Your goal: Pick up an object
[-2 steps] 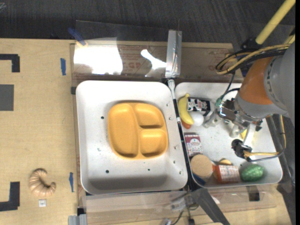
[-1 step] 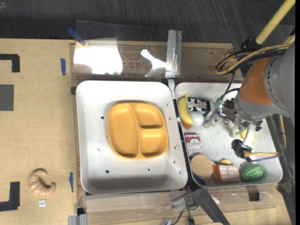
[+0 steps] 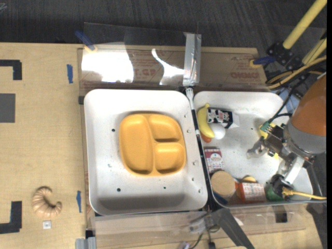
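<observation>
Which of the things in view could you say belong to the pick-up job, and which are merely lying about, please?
Part of the job:
- tool, low over the right bin
- banana, small carton, round wooden lid and bottle, all in that bin

Lying about:
- yellow divided tray in the left bin
- curled pastry-like toy on the bench

No lettering is legible; the print on the cardboard sheet [image 3: 244, 69] is too blurred.
</observation>
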Controlling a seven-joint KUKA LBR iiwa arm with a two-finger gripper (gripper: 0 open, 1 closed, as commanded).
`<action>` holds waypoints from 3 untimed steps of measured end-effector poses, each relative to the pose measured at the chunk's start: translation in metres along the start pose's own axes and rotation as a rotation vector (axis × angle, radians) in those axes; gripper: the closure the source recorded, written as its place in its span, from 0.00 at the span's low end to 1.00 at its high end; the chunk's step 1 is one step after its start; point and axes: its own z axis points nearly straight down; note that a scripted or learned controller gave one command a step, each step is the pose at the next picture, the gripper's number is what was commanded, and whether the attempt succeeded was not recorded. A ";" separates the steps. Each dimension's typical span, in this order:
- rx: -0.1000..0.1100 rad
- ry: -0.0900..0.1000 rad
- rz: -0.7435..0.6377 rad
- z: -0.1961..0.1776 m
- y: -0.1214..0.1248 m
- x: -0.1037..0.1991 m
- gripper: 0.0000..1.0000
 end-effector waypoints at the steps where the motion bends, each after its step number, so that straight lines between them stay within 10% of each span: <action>1: 0.000 -0.002 0.082 -0.001 0.043 0.049 0.00; 2: -0.006 0.004 0.292 0.074 -0.015 0.027 0.00; 3: -0.002 0.003 0.278 -0.024 -0.041 0.060 0.00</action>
